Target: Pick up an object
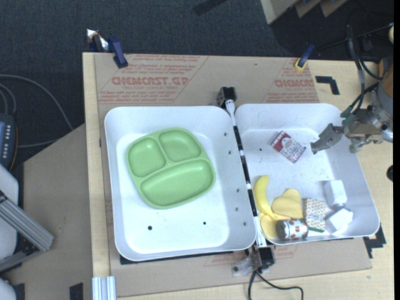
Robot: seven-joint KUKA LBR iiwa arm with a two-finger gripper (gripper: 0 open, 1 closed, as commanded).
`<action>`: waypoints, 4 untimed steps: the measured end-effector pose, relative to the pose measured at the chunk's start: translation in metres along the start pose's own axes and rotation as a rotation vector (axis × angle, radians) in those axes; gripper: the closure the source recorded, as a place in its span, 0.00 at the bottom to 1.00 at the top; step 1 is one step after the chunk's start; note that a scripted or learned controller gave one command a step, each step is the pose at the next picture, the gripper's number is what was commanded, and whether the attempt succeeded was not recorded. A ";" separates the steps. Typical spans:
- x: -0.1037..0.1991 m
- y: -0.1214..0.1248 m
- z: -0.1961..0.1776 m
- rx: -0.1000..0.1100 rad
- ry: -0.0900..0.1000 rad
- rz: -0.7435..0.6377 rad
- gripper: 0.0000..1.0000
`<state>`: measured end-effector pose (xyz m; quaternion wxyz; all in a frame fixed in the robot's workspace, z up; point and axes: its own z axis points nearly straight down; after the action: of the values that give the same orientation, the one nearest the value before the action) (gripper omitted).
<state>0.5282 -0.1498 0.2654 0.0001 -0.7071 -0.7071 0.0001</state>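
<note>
Your tool (340, 137) hangs over the upper right part of the right bin (350, 119), just right of the small red and white packet (288, 147). Its two fingers look spread apart with nothing between them, so you hold no object yet. It sits there, I judge, because the packet lies alone on bare floor and is the easiest thing to take.

The rest of the right bin's load is crowded into the near corner: a yellow banana (262, 195), a yellow lump (288, 203), a small can (294, 229), a patterned packet (315, 212) and two white blocks (335, 193), touching or just beside one another. The left bin (119, 167) holds a green divided plate (170, 167) lying flat. Both bins rest on the bench (100, 105).
</note>
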 end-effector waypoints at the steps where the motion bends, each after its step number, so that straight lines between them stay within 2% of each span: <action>1: 0.028 0.068 0.105 0.001 0.000 -0.001 0.00; 2: 0.013 0.102 0.177 -0.008 -0.003 -0.001 0.00; 3: 0.031 0.096 0.180 0.001 0.000 -0.001 0.00; 4: 0.031 0.096 0.171 0.000 0.000 0.000 1.00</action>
<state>0.6244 -0.1190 0.0948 0.0001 -0.7070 -0.7072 -0.0001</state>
